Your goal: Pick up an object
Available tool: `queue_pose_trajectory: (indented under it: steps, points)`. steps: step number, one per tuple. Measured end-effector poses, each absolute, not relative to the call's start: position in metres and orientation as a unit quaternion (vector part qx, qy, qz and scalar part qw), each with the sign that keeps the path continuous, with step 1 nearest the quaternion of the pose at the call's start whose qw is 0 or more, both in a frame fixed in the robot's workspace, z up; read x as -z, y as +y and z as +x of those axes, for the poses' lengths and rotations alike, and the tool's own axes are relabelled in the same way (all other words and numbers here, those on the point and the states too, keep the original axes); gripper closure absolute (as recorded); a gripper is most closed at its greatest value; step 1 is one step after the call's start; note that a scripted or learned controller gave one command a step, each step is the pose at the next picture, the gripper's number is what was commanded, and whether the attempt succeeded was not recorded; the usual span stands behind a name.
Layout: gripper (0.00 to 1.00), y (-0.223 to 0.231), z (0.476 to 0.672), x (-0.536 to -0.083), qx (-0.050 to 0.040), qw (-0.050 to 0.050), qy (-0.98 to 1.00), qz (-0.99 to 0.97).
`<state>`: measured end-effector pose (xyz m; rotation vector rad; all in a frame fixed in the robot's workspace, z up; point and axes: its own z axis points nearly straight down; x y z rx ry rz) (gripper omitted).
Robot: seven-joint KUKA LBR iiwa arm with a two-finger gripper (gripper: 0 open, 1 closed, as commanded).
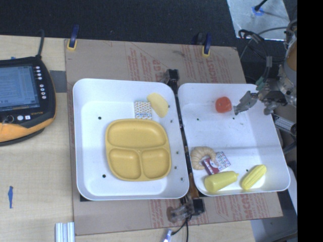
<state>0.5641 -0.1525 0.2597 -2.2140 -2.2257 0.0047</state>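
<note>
The right bin [252, 135] holds a red round object [223, 104] near its far edge. Along its near edge lie a yellow corn cob [253, 177], a yellow cylinder-shaped piece [220, 181], a tan ring-shaped pastry [202, 156] and a small pink packet [219, 162]. My gripper [256, 105] hangs over the far right part of this bin, just right of the red object and apart from it. Its fingers [245, 101] stand spread, open, with nothing between them.
The left bin [88, 135] carries a yellow divided plate [138, 148], a pale yellow piece [158, 104] and a small patterned packet [143, 110]. A tablet-like pendant [22, 97] lies on the bench at far left. Clamps [204, 43] pin the cardboard at the back.
</note>
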Motion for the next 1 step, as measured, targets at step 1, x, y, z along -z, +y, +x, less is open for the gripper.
queue_pose_trajectory:
  steps: [1]
  points:
    - [0.0, -0.1727, 0.6328, -0.1879, -0.0025, 0.001, -0.71, -0.704]
